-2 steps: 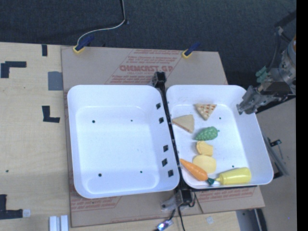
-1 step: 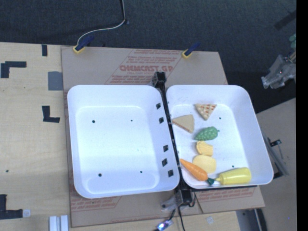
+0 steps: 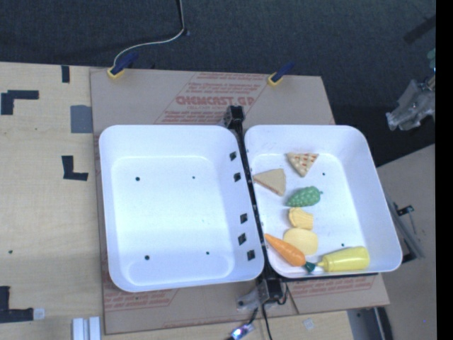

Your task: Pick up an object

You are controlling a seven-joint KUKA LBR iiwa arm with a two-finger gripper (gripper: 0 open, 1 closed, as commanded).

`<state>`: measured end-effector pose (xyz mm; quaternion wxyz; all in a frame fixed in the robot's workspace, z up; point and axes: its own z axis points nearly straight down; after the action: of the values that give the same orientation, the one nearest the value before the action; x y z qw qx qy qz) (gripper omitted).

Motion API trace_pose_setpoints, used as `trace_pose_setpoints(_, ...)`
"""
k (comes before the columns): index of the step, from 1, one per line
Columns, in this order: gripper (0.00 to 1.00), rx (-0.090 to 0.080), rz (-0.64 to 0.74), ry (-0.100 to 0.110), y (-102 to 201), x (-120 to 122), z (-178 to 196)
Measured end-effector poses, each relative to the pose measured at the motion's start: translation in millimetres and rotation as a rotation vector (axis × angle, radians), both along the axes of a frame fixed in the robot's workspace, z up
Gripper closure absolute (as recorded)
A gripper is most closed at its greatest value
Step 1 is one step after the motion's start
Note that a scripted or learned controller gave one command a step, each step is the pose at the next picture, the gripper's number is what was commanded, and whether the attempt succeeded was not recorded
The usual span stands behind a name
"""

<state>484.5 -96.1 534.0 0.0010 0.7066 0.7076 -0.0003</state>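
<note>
The right bin (image 3: 368, 190) holds several toy foods. A waffle-patterned wedge (image 3: 302, 162) lies near its far side, with a tan bread slice (image 3: 271, 181) to its left. Below them sit a green bunch (image 3: 305, 197), a small yellow piece (image 3: 301, 219) and a rounder yellow piece (image 3: 301, 241). An orange carrot (image 3: 285, 249) and a yellow corn-like piece (image 3: 345, 259) lie along the near wall. The grey gripper (image 3: 409, 108) hangs at the far right, outside the bin and beyond its upper right corner, away from all the objects.
The left bin (image 3: 113, 190) adjoins the right one at a black hinge strip (image 3: 241, 190). Both rest on a cardboard sheet (image 3: 212, 94) held by two clamps (image 3: 122, 64). A cable (image 3: 177, 20) runs across the dark floor behind.
</note>
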Motion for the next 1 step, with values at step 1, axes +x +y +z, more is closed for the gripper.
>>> trace_pose_setpoints(1,1.0,-0.001,0.001,0.0,0.4,0.6,9.9)
